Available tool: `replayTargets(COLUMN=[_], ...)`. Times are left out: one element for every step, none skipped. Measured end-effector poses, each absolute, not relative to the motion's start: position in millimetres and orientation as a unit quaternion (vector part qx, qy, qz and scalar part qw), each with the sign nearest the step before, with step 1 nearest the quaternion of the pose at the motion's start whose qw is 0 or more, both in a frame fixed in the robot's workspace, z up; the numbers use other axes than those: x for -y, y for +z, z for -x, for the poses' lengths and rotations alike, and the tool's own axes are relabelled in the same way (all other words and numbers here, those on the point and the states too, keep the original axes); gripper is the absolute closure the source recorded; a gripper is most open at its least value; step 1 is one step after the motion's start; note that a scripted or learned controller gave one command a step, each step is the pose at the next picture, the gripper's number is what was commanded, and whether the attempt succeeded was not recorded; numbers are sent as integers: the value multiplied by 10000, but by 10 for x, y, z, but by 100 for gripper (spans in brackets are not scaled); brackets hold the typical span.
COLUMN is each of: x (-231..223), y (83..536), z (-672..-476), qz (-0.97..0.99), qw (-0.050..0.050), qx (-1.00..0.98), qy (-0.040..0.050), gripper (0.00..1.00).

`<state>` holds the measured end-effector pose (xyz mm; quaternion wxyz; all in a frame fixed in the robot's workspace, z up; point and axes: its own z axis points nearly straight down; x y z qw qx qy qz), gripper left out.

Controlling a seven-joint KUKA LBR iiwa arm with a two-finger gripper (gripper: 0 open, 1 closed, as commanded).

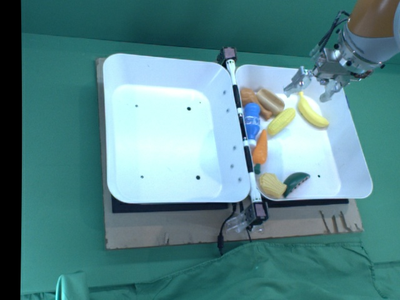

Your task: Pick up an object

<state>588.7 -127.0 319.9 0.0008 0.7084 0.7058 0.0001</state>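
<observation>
Unlabelled dark green toy (296, 180) lies nearest; gripper (314, 86) spread over banana (312, 112).

Arm (375, 11) entering from upper right, wrist angled downward; gripper (314, 85) with fingers (295, 82) spread apart, grasping nothing.

No readable text

The blue bottle (251, 120) in the right bin (350, 167) has a pale patch that may be a label, too small and blurred to read; nothing on the bins, the toy foods or the arm carries legible letters, numbers or signs
</observation>
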Motion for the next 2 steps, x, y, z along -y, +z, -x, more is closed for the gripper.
replayTargets(x=[1590, 1481], y=[3198, 1947], z=[-5832, -5243], qz=[-7093, -7094], qw=[20, -59], qx=[-7049, -7048], qy=[1, -38], gripper=[0, 0])
